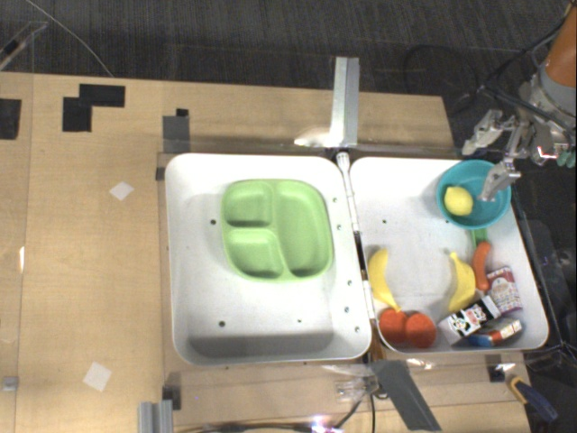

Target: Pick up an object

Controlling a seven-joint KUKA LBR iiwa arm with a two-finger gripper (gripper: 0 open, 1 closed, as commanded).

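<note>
Gripper (498, 165) hovered at rim of blue bowl (482, 210), fingers apart, nothing held. Lemon (459, 201) sat in bowl, right bin (406, 242). You had whole pick left.

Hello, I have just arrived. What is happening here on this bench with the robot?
A robot arm reaches in from the right, and its claw hangs over the blue bowl in the far corner of the right bin. A lemon lies in that bowl. Nothing shows between the fingers yet. The same bin also holds two bananas, a tomato, a carrot and small packets. The left bin holds a green tray.
</note>
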